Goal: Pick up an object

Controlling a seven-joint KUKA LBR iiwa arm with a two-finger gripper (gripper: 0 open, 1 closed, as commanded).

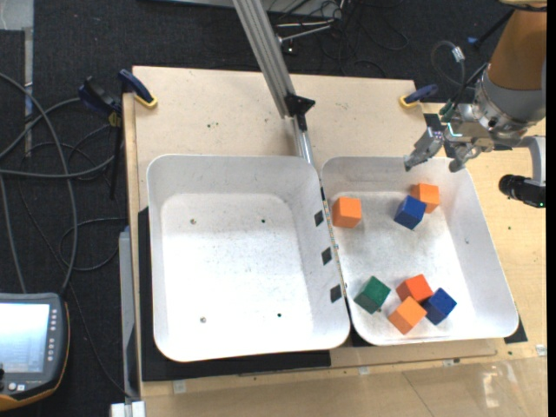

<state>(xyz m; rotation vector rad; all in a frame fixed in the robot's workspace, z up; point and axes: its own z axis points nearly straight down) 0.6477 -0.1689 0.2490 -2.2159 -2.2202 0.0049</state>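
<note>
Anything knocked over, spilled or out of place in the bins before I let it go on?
Nothing stands out. All seven small cubes lie inside the right white bin: an orange cube alone near its left wall, others in two clusters. The two-finger gripper hangs open above the bin's far rim with nothing between its fingers.

Seven blocks (347,211) in right bin (486,259), beside left bin (174,233)

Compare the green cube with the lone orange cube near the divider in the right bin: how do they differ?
The green cube is dark green; the lone orange cube is bright orange. The green cube lies toward the right bin's near end, close beside a cluster of orange and blue cubes, while the orange cube sits farther back, apart from the others. Both look alike in size and rest on the bin floor.
</note>
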